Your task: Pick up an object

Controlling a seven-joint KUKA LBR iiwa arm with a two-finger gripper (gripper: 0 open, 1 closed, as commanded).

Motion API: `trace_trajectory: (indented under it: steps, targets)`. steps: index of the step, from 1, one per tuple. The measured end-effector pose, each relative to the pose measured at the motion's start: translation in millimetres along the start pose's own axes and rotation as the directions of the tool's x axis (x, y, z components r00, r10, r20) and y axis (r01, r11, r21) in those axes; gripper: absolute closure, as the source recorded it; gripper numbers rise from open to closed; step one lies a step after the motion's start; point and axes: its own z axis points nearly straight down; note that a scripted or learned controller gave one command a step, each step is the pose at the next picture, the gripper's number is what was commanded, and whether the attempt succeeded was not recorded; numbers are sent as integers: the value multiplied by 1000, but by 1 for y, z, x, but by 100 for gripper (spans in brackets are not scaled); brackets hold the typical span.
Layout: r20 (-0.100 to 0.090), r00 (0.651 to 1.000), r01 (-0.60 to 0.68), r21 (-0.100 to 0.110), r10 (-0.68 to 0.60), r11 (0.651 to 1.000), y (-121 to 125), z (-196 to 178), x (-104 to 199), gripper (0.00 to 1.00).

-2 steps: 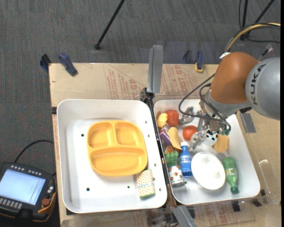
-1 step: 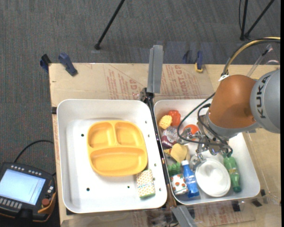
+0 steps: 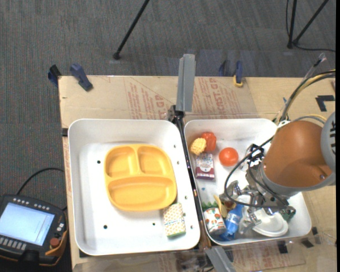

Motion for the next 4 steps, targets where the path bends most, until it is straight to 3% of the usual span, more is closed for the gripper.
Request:
trace_trajectory:
  steps: [1, 2, 3, 4]
  targets:
    - [5, 1000, 8, 2, -8, 1000, 1, -10, -3, 100]
    - [4, 1000, 9, 2, -9, 1000, 2, -10, -3, 0]
    - [5, 961, 277, 11, -277, 961, 20, -12, -46, 0]
    - [10, 960, 278, 15, -279, 960, 27, 0, -18, 0]
